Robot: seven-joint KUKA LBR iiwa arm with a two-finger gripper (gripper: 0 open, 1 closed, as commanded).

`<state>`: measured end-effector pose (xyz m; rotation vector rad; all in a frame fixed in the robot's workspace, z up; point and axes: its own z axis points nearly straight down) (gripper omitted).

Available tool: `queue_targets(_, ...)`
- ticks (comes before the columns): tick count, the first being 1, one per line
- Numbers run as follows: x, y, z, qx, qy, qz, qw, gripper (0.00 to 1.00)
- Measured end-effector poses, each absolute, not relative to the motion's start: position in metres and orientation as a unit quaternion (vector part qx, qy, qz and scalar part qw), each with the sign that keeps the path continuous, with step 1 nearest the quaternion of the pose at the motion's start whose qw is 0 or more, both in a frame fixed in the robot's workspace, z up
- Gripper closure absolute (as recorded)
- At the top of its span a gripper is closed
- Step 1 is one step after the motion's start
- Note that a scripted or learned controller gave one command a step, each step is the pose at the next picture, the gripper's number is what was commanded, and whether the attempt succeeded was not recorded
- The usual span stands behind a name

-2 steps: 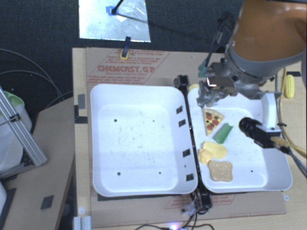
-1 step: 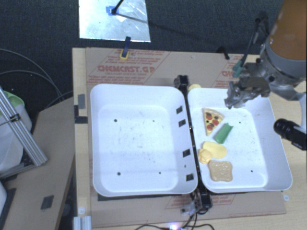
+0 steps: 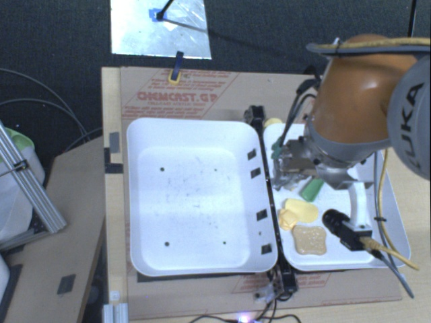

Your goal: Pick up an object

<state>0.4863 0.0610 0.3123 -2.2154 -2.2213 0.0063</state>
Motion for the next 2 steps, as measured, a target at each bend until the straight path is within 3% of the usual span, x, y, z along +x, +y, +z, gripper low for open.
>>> queue_targets(1,0.498,0.088,0.412,-0.705,-0.710,-0.0053,-0.003,1.00)
queue_targets(2,0.487,0.032,0.386,-0.708,-0.706,-0.0005,-0.001,1.00)
